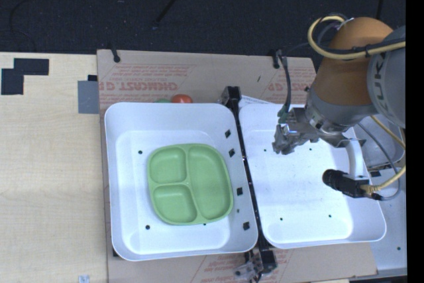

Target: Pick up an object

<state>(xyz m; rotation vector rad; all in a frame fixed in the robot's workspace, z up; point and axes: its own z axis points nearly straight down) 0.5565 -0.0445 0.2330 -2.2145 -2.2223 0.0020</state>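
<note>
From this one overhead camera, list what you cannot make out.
1. Gripper, camera view: too small and dark to tell if its fingers are open or shut.
2. Small red-orange object behind the left white bin: the bin's rim cuts it off.
3. Right white bin: the grey arm covers its far right corner.

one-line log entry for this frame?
gripper: over right bin | grasp: none seen | green divided plate: left bin | red object: behind left bin

Plate (190,183) in left bin (126,142); pincer (283,142) over right bin (298,222).
</note>
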